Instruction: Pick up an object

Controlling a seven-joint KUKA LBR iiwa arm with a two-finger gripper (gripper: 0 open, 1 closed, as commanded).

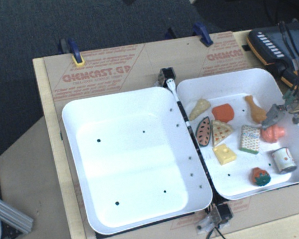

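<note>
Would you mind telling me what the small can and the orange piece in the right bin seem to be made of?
The small can looks like metal: a shiny silver end and a pale label. The orange piece looks like matte moulded plastic or foam, with even colour and no glints; which of the two is unclear.

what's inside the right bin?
The right bin holds small toys: an orange block, yellow cheese wedge, watermelon slice, silver can and pink lump. The gripper covers part of the far-right area, so anything beneath is hidden.
</note>
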